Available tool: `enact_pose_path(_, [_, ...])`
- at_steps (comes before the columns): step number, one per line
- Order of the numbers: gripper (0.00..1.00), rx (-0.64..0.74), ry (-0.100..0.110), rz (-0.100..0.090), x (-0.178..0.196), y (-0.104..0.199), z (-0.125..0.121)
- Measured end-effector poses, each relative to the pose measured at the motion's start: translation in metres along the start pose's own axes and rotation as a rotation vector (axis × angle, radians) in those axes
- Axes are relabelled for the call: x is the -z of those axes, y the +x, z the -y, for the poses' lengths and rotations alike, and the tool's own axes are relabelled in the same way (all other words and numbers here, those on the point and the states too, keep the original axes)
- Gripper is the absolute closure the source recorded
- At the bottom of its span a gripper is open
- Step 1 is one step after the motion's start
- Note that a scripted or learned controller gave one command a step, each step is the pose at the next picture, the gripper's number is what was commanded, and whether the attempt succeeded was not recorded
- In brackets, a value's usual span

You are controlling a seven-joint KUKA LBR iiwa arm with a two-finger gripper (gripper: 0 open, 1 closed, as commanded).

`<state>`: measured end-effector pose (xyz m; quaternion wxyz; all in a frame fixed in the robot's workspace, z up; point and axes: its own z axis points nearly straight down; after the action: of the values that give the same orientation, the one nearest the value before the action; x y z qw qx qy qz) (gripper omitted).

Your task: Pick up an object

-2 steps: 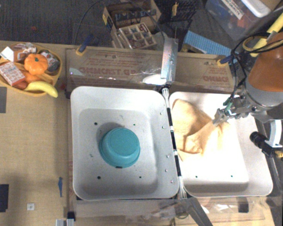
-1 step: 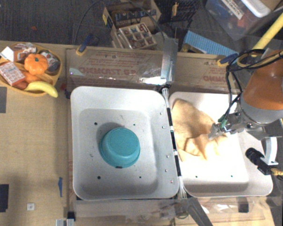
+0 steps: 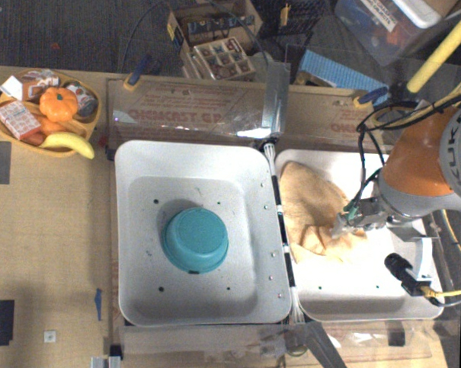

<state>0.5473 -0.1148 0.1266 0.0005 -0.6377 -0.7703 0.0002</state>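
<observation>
The tool [image 3: 349,223] is down in the right bin [image 3: 363,288], touching the tan cloth [image 3: 313,206] at its right edge. Whether it grips the cloth cannot be told, so the pick looks underway, with the lift left to do. There are two bins: the left bin [image 3: 140,168] has one teal bowl [image 3: 196,239], the right one cloth. One fruit basket [image 3: 43,110] sits on the bench [image 3: 45,247].
</observation>
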Motion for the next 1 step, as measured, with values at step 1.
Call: enact_pose_path(1, [0.00, -0.001, 0.000, 0.000, 0.0001, -0.0003, 0.0001])
